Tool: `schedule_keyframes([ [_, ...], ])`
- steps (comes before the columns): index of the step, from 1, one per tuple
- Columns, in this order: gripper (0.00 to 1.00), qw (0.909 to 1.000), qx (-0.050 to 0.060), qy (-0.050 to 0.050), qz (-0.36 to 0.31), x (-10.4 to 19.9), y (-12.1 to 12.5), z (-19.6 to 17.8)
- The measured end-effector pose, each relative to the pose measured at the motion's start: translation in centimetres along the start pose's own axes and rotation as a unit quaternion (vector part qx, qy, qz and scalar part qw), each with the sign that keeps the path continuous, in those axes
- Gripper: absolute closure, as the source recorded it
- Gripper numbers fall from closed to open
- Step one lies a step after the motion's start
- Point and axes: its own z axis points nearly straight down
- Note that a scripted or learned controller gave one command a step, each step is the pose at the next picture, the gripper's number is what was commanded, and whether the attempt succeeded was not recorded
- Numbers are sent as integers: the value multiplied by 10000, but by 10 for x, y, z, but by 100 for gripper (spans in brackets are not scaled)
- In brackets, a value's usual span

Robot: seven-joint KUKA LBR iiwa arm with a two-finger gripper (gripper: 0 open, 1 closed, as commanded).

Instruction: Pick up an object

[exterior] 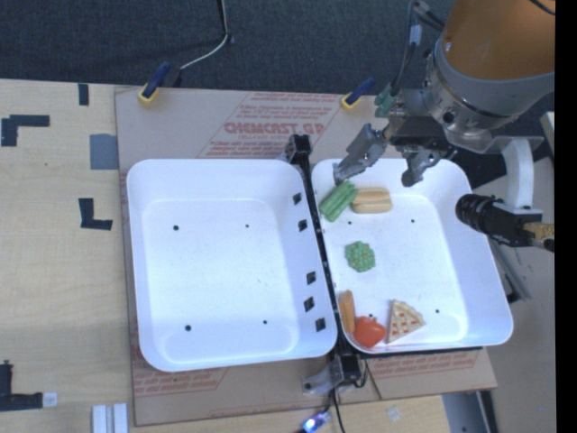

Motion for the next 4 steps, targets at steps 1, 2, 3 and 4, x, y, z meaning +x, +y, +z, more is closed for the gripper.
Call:
schedule_keyframes([
  [1,100,10000,25,-18,14,-1,2,-6],
  [2,100,10000,-10,-3,8,30,-11,-76],
  [3,100,10000,24,-20,37,5,42,-71],
  [4,100,10000,36,-3,-28,94,9,-72],
])
